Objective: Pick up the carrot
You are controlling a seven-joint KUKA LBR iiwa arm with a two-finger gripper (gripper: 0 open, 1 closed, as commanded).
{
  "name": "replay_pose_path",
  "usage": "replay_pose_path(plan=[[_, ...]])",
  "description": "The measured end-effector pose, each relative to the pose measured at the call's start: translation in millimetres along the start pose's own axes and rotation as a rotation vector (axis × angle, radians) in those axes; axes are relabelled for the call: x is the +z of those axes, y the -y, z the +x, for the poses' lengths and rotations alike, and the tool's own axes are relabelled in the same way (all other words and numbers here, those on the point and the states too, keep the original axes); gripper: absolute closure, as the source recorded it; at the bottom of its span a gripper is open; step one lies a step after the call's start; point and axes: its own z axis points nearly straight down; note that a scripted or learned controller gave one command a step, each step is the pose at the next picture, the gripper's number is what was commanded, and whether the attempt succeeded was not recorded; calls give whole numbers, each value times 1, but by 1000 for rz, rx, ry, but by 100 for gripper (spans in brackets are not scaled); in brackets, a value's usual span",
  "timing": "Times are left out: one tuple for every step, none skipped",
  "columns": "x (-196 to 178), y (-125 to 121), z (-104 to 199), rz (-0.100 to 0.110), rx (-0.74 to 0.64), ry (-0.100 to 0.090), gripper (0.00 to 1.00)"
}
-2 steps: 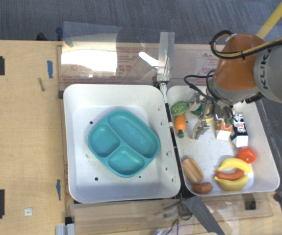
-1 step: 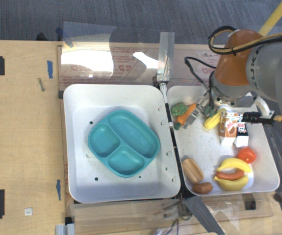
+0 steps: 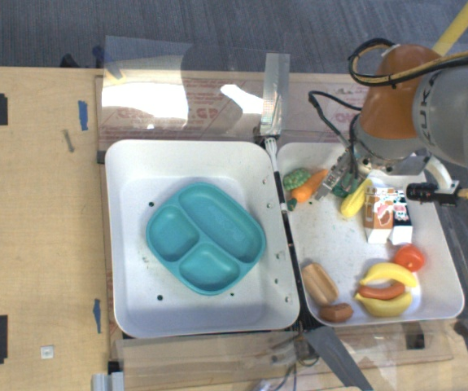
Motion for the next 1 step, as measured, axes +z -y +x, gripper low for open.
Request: replay_pose_path(plan=[[-2, 16, 7, -1, 216, -4, 100]])
